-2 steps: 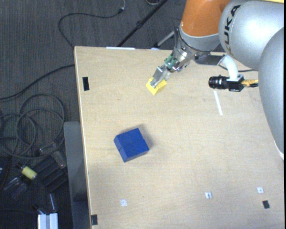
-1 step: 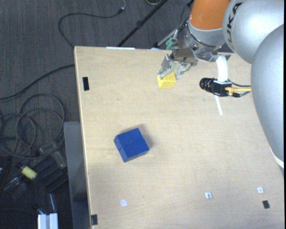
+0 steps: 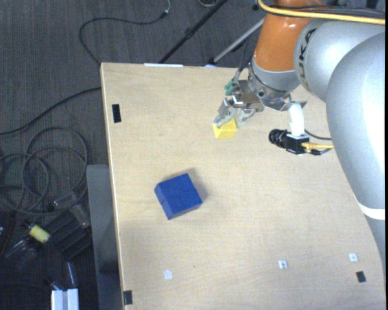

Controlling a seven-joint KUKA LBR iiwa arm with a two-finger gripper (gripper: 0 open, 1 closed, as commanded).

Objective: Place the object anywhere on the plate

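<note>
The gripper (image 3: pixel 227 120) points down at the far middle part of the wooden bench top (image 3: pixel 258 225). Its fingers stand narrow around a small yellow block (image 3: pixel 226 130), which sits between the fingertips and seems to touch the bench surface. To the left and nearer the camera, well apart from the gripper, a blue block (image 3: pixel 178 196) lies on the bench, a little turned. The arm (image 3: pixel 349 89) comes in from the right side; its orange band (image 3: pixel 281 37) is above the wrist, and the wrist bends down toward the yellow block. A black cable connector (image 3: pixel 286 139) hangs just right of the gripper.
</note>
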